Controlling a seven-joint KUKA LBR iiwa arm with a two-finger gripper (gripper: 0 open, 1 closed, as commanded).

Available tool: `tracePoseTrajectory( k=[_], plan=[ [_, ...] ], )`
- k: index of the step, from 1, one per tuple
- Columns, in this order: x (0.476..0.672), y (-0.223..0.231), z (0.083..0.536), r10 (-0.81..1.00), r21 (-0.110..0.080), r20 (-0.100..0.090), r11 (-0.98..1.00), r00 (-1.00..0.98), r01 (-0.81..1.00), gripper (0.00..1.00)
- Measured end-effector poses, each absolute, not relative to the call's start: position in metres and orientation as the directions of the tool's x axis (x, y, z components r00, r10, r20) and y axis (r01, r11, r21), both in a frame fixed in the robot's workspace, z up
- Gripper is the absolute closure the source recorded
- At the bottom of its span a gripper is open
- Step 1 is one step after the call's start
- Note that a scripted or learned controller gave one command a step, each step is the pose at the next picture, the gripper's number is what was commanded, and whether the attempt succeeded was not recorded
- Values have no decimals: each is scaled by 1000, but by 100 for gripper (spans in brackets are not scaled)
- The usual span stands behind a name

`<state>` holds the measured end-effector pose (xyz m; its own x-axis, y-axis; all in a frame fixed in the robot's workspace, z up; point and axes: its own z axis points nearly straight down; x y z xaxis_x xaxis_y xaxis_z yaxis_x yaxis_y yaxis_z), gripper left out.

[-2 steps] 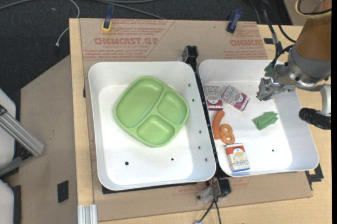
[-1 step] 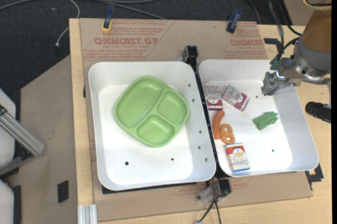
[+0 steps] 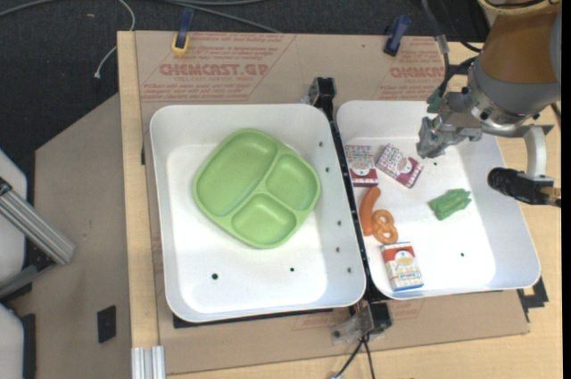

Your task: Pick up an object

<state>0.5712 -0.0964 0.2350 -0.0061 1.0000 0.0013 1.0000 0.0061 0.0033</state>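
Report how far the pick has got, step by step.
Done: the arm has reached in over the right bin, and the gripper sits above its back part, near the pink packet. In hand: nothing visibly held; the packet, the carrot, pretzel, green piece and small carton all lie on the bin floor. Left: descend, grasp and lift one.

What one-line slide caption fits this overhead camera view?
Gripper hovers over right bin of small items; green plate lies in left bin.
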Motion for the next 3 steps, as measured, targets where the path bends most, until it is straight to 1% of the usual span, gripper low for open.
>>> tracePoseTrajectory(
  k=[1,2,3],
  plan=[
    [573,-45,243,1000,3,1,5,-5,1000,100],
    [577,14,238,1000,1,2,6,-6,1000,100],
    [577,69,243,1000,1,2,5,-5,1000,100]
  ],
)
